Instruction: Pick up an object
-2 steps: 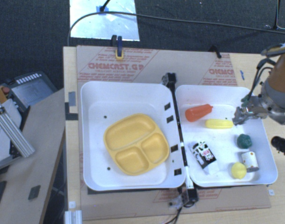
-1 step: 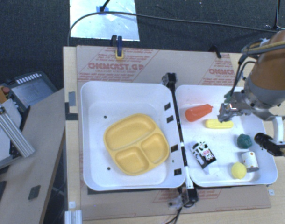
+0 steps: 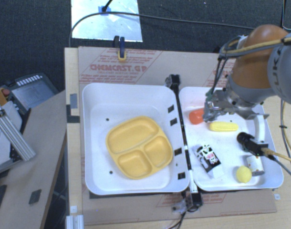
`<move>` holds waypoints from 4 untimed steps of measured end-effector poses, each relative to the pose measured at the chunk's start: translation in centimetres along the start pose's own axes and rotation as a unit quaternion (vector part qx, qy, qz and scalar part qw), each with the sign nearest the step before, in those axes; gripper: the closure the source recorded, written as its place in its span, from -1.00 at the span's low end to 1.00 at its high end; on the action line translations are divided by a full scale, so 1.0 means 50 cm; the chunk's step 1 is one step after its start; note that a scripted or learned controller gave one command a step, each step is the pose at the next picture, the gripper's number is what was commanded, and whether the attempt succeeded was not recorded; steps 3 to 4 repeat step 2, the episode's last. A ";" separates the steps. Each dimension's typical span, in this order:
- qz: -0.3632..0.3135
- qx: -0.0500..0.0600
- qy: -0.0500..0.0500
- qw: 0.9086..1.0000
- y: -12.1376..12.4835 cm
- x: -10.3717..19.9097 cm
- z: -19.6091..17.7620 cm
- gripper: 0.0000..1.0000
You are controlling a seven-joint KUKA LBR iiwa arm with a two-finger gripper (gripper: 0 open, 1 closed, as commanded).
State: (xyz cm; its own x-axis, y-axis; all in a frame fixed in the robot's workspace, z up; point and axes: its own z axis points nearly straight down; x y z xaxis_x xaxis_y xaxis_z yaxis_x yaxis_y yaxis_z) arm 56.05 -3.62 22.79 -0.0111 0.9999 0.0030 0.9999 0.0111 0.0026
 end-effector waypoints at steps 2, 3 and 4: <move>0.000 0.000 0.000 1.000 0.041 0.224 0.006 1.00; 0.000 0.000 0.000 1.000 0.041 0.224 0.006 1.00; 0.000 0.000 0.000 1.000 0.041 0.224 0.006 1.00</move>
